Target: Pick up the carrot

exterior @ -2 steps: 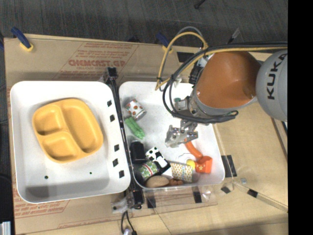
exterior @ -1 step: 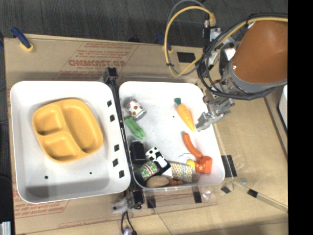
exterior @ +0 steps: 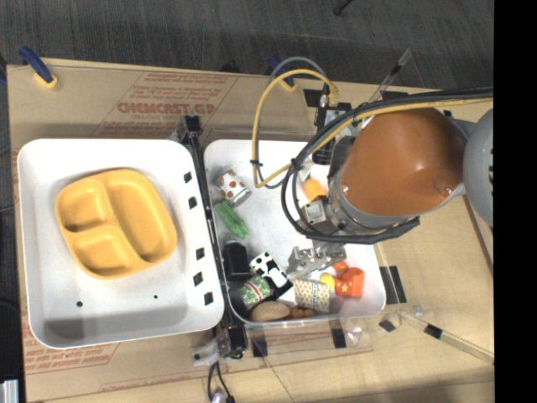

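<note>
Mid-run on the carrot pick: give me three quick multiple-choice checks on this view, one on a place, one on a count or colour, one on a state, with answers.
1. Where is the yellow divided tray?
A. In the left bin
B. In the right bin
C. On the cardboard outside the bins

2. How many compartments does that tray have?
A. Two
B. Three
C. Five

3. Where is the arm's wrist in relation to the bins?
A. Above the left bin
B. Off the bench altogether
C. Above the right bin

Answers:
1. A: the tray lies inside the left bin, the only thing seen there.
2. B: one long section on the right and two smaller ones on the left.
3. C: the orange band hangs over the right bin, with the gripper low among the small items there.
</note>
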`<state>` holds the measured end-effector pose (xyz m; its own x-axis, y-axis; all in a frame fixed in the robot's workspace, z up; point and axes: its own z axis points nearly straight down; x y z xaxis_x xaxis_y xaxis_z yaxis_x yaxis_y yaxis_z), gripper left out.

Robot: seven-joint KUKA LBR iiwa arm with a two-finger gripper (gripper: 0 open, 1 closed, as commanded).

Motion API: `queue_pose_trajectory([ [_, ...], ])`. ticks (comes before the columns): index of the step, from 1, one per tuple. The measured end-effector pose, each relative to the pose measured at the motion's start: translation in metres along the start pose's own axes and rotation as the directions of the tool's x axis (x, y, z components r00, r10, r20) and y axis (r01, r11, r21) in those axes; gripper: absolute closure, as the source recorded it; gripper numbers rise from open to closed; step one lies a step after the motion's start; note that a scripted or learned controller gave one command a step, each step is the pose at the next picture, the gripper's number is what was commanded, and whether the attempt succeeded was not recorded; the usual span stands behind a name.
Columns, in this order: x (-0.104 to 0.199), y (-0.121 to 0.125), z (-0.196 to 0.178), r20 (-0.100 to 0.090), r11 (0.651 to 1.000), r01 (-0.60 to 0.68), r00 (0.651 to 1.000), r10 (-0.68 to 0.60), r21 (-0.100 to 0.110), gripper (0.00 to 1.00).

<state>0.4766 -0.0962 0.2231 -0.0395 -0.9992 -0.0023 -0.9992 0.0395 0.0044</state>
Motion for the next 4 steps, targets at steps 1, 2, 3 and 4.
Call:
queue_pose_trajectory([
  [1,-0.012,-0.027,0.022,-0.001,0.969,-0.245,0.969,0.245,0.001,1.0],
  [2,0.092,-0.017,-0.138,-0.009,1.0,-0.001,1.0,0.001,0.014,1.0],
  [3,0.088,-0.017,-0.135,-0.004,1.0,0.005,1.0,-0.005,0.008,0.0],
  [4,0.109,-0.043,-0.026,0.003,1.0,0.002,1.0,-0.002,-0.005,0.0],
])
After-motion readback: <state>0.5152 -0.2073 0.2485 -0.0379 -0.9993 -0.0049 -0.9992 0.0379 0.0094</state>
